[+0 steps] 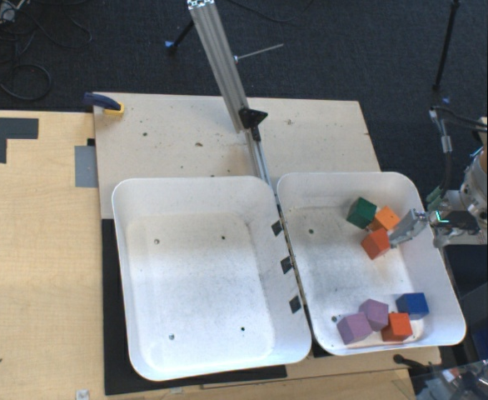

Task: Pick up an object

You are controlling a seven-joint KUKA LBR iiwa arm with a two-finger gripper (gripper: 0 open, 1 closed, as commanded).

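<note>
The right bin (341, 176) holds two groups of blocks. Near its far right side lie a green block (361, 212), an orange block (386, 218) and a red block (375, 243), all touching. At its near right corner sit two purple blocks (364, 321), an orange-red block (398, 327) and a blue block (412, 304). My gripper (409, 227) reaches in over the bin's right rim, just right of the red and orange blocks. I see nothing held in it.
The left bin (194, 183) lies beside the right one, with black clips (284, 263) along the shared rim. A slanted aluminium pole (223, 65) rises behind the bins. A blue and yellow clamp (104, 102) sits at the bench's far left corner.
</note>
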